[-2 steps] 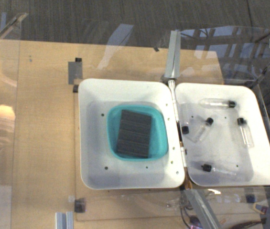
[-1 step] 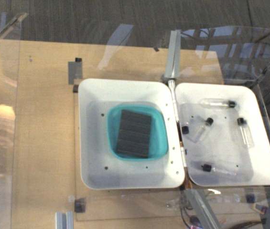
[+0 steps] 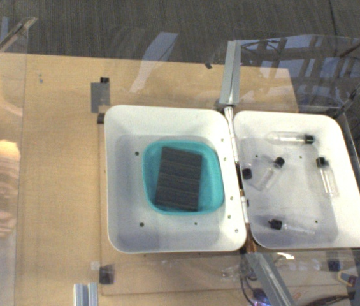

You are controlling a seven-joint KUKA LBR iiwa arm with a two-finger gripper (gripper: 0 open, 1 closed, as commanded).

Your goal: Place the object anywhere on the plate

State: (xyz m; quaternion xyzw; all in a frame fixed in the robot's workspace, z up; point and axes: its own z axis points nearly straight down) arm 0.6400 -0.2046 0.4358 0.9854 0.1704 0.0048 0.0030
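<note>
- We count two white bins: the left bin [image 3: 119, 231] and the right bin [image 3: 352, 190].
- One teal plate [image 3: 213, 183] sits in the left, bearing one dark ribbed block [image 3: 178, 178].
- Five clear vials [image 3: 289, 138] with black caps lie scattered in the right.
- We read no writing.

Block [image 3: 179, 178] on plate [image 3: 213, 190] in left bin [image 3: 119, 222]; vials [image 3: 289, 138] in right bin [image 3: 352, 228]

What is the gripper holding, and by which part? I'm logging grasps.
Nothing is seen held: the dark ridged block lies on the teal plate, and the vials lie in the right bin.
</note>
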